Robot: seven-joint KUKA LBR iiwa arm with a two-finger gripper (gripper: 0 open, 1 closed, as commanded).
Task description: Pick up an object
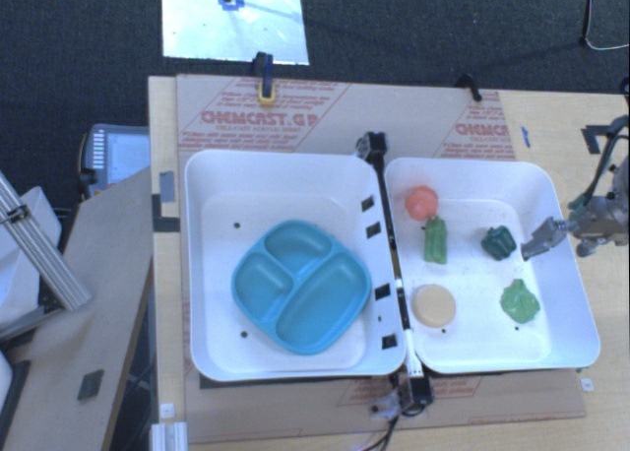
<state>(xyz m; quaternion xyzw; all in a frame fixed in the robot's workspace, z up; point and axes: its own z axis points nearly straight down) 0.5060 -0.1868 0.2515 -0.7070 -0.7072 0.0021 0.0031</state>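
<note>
gripper hovering at right bin right rim, grip state unclear | dark green knobbly pepper just left | smooth blue divided plate lying in left bin

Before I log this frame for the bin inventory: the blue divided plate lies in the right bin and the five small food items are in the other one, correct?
Not quite. The camera view shows the blue divided plate lying in the left bin, not the right. The five small food items, among them the orange ball and the tan round piece, are in the right bin.
</note>
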